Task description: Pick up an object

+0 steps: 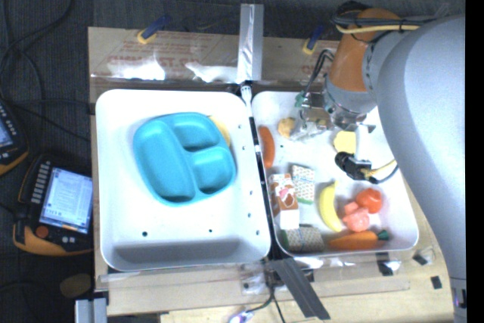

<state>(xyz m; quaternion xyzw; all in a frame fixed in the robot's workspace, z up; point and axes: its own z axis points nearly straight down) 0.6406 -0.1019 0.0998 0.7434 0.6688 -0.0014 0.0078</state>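
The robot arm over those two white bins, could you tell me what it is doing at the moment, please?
The arm reaches in from the right, and its gripper is low over the far end of the right bin, close to a small tan piece. Nothing visibly sits between its fingers, so no pick is confirmed. That bin holds toy food: a banana, a tomato, a carrot and small cartons. The left bin holds a blue divided tray.

You have a blue divided tray point(184, 156) in the white left bin point(121, 238). In the white right bin point(404, 234): yellow banana point(327, 208), red tomato point(370, 200), orange carrot point(354, 240), checkered box point(303, 183).
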